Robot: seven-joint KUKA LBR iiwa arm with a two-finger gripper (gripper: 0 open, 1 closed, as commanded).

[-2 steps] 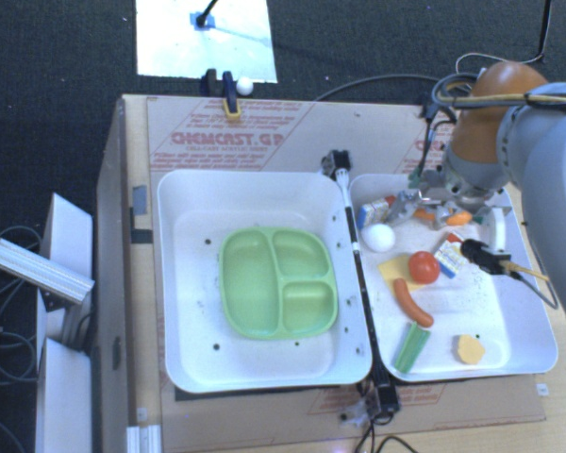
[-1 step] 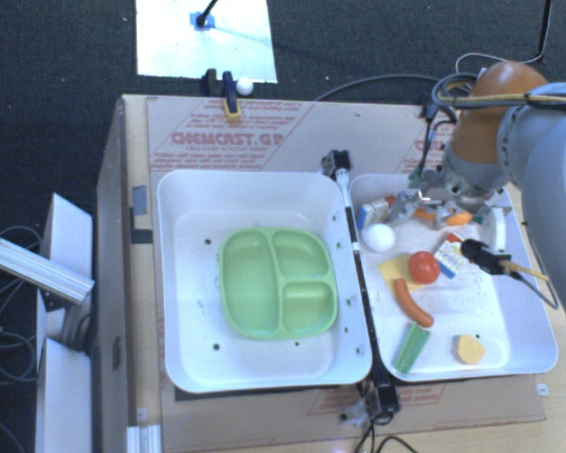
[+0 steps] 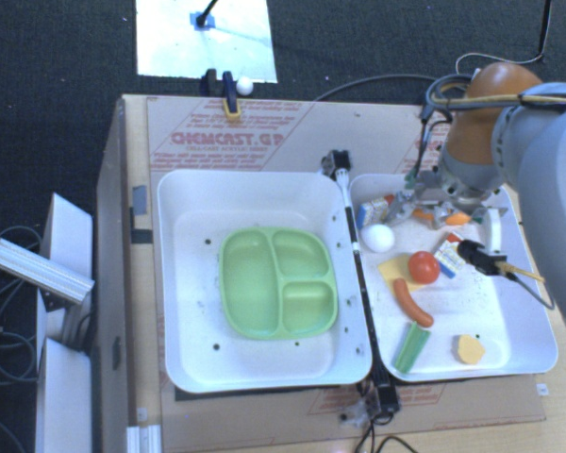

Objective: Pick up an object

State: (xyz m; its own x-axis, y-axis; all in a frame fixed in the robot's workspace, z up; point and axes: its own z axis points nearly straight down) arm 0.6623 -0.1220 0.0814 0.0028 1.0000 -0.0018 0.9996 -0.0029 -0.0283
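Gripper (image 3: 432, 206) hangs beside white ball (image 3: 377, 238), tomato (image 3: 423, 267) near.

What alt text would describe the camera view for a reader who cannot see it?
A grey robot arm's gripper reaches into the right white bin, above toy food: a tomato, sausage and white ball. The left bin holds a green divided plate.

Bench (image 3: 132, 281) bears two white bins (image 3: 184, 281) side by side.
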